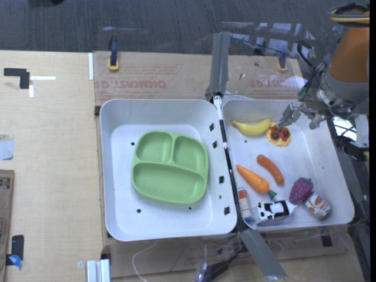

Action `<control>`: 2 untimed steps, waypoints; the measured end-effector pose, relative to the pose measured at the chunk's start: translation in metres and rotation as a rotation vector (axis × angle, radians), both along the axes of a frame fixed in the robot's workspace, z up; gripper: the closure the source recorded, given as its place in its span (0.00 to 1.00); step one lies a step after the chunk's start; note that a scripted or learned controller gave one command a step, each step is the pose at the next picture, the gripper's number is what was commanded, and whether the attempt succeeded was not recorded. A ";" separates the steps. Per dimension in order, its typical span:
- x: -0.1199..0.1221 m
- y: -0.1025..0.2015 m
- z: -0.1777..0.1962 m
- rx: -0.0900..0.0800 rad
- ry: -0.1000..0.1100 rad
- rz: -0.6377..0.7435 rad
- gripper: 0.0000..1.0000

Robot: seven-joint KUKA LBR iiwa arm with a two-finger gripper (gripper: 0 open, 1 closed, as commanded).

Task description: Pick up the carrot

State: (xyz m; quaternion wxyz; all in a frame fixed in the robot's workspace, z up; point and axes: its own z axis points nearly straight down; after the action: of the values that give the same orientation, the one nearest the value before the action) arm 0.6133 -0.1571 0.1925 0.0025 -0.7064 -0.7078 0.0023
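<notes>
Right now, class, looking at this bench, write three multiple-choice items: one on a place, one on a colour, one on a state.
1. Where does the carrot lie?
A. right bin
B. left bin
C. on the plate

2. What colour is the plate?
A. red
B. green
C. blue

3. How is the carrot?
A. lifted
B. gripped
C. lying free

Answers: 1 A, it rests on the right bin floor beside the sausage. 2 B, it is pale green. 3 C, the gripper is far off near the banana.
</notes>
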 end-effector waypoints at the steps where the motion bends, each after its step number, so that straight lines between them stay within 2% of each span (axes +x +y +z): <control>1: -0.060 0.040 -0.104 0.001 -0.001 -0.012 0.00; 2: -0.111 0.061 -0.102 -0.005 -0.011 -0.153 0.00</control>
State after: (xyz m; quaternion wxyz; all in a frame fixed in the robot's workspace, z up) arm 0.5026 -0.0961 0.0907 -0.0031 -0.7585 -0.6516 0.0002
